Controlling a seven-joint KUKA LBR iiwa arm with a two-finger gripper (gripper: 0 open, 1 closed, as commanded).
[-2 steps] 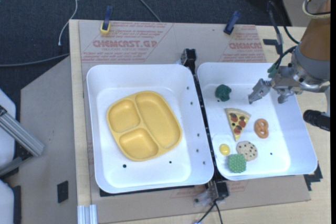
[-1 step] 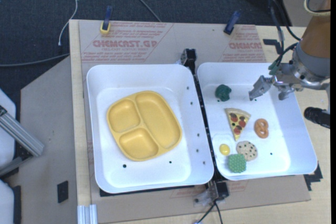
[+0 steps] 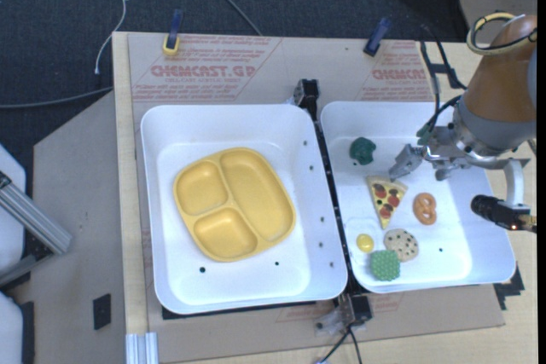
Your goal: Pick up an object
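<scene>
On the counter [image 3: 128, 183], the left white shallow plastic bin [image 3: 162, 132] carries a yellow three-compartment plastic plate [image 3: 235, 202] at its centre. The right white shallow plastic bin [image 3: 490, 264] holds the small things: a dark green broccoli-shaped toy [image 3: 363, 151] at about eleven o'clock, a triangular toy pizza slice [image 3: 386, 199] near the middle, a brown pretzel-shaped toy [image 3: 424, 208] just to the slice's three o'clock, a small yellow round toy [image 3: 365, 243] at seven o'clock, a speckled tan cookie-shaped toy [image 3: 401, 244] beside it, and a light green bumpy toy [image 3: 385, 267] touching the cookie at its own one o'clock.

The hand [image 3: 424, 164] hangs low over the bin at the pizza slice's one o'clock, its two fingers spread, with nothing between them.

The pizza slice, nearest the hand, looks the likeliest pick. It is probably light, stiff and flat, so it gives little height to catch; pinching across its narrower width, near the middle, seems safest. The broccoli, taller and knobbly, would likely offer a surer hold across its crown. Crowding at the lower cluster could spoil a grasp there.
</scene>
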